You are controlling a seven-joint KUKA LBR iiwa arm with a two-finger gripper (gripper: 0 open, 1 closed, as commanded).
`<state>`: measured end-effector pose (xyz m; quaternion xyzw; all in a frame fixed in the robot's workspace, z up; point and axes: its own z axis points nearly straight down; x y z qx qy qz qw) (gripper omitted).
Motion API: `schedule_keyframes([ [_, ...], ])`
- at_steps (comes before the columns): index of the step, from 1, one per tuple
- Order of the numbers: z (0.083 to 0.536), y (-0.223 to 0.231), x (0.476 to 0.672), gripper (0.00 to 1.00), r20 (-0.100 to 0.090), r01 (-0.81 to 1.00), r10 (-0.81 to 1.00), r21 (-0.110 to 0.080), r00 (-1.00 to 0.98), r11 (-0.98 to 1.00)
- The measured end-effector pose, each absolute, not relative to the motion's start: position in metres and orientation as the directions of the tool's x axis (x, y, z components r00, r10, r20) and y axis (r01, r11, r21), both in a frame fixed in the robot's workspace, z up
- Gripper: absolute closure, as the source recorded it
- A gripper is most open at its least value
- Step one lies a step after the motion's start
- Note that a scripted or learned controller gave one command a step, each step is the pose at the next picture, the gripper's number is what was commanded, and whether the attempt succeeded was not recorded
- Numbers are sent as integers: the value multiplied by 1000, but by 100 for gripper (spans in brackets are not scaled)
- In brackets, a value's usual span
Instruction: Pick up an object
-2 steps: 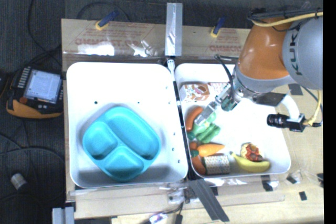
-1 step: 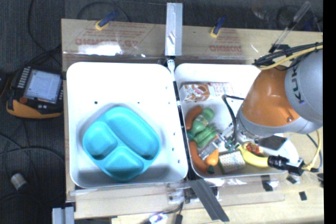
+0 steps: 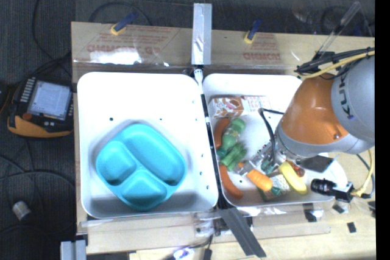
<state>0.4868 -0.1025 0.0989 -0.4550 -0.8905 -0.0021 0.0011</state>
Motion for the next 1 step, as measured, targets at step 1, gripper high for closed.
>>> schedule_keyframes([
  [1, 230, -76, 545, 100, -1, 910, 910, -5, -414, 414],
])
